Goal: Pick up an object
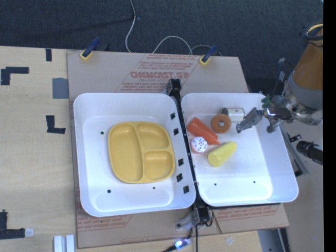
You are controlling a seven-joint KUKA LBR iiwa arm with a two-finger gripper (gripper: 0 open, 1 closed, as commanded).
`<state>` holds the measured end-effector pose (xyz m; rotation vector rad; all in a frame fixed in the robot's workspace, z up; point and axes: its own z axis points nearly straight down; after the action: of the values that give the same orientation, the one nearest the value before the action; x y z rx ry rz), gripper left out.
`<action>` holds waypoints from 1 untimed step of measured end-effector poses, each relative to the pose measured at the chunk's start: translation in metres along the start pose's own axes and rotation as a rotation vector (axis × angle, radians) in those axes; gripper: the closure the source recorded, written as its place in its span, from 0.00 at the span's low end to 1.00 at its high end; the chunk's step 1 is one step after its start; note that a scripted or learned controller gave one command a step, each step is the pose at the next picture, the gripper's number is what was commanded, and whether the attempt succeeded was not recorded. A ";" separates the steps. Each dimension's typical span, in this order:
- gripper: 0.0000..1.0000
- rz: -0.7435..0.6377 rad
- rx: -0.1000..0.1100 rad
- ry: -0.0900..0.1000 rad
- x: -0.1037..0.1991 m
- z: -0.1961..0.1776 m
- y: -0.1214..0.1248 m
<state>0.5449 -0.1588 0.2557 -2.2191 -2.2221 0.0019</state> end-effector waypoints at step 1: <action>0.00 0.001 0.004 0.000 0.000 0.044 -0.004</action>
<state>0.5410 -0.1586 0.2118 -2.2181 -2.2194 0.0059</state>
